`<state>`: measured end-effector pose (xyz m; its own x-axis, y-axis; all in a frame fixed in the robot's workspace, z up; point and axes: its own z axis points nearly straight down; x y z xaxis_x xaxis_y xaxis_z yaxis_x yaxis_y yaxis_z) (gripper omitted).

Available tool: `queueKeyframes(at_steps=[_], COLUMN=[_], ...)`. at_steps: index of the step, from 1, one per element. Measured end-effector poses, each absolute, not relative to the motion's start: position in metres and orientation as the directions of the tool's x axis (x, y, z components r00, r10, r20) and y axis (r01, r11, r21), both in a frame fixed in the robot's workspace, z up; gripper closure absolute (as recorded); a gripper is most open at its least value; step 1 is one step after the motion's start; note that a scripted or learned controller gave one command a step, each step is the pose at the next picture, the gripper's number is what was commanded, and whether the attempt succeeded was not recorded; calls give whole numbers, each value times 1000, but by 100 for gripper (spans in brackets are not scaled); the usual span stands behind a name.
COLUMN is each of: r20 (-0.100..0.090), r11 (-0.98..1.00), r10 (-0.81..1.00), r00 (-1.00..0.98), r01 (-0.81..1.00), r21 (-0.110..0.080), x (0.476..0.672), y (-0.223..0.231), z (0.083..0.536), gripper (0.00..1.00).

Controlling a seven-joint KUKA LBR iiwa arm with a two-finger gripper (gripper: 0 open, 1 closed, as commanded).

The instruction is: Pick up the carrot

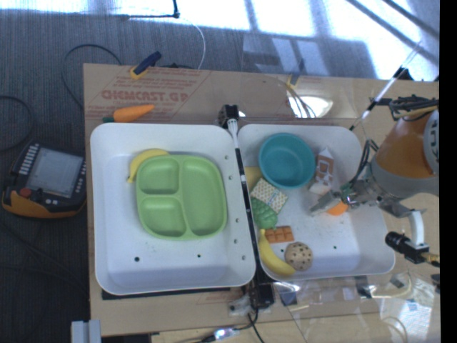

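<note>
On the bench outside the bins, just beyond the left bin's (107, 213) far left corner, lies one orange carrot-shaped toy (133, 111). Inside that bin sits one green three-compartment plate (178, 195), with one banana (145, 158) touching its upper-left edge. Across the divider, the right bin (357, 263) holds a second banana (271, 256), a green waffle-textured piece (263, 211), an orange block (280, 234), a spotted tan ball (298, 256), one teal bowl (286, 160) and a small carton (325, 167). Near the bin's right side lies the carrot (338, 208), a small orange piece, with the gripper (330, 202) low over it and apparently touching it. Whether its fingers are spread or closed on the carrot cannot be told from here. The step in hand looks like the grasp itself. Next comes a firm close around the carrot, then a straight lift clear of the carton and bowl.
</note>
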<state>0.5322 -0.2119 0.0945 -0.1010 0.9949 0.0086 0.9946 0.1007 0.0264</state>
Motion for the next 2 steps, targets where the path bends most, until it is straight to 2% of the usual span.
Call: queueKeyframes(at_steps=[1,2], r20=[31,13], r11=[-259,-185], r10=[965,983], r00=[260,184], r01=[966,983], r21=[-8,25], x=[570,555], y=[-207,-203], z=[94,94], gripper=[0,0])
